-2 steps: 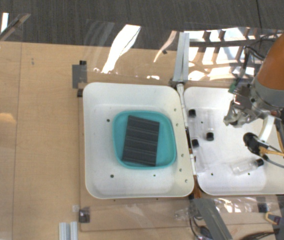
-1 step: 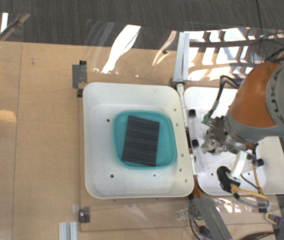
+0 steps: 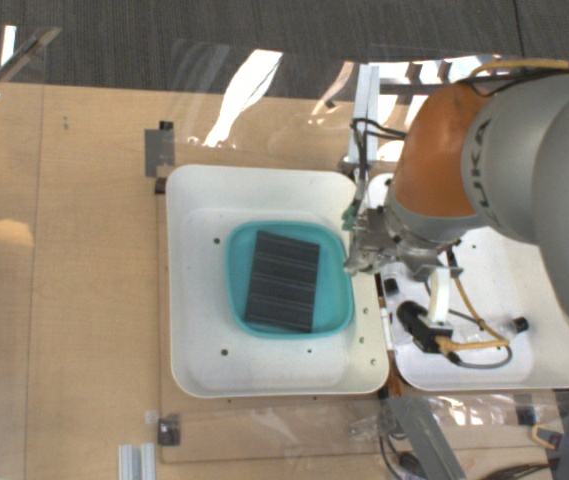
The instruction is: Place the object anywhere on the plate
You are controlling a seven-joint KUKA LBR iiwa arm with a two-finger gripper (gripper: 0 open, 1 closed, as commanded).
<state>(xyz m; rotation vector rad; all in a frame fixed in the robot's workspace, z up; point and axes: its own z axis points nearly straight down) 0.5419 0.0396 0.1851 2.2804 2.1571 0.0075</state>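
Observation:
A teal plate (image 3: 336, 306) with rounded corners lies in the middle of the left white bin (image 3: 199, 298). A dark grey ribbed rectangular block (image 3: 283, 281) rests flat on the plate, its long side running front to back. My gripper (image 3: 362, 246) hangs over the seam between the two bins, just off the plate's right rim and apart from the block. The grey arm and its orange band (image 3: 439, 163) cover most of it from above.
The right white bin (image 3: 524, 363) sits mostly under the arm. Metal brackets (image 3: 161, 148) stand at the left bin's far left corner and near its front left corner (image 3: 167, 429). Bare wooden bench (image 3: 54, 268) stretches to the left.

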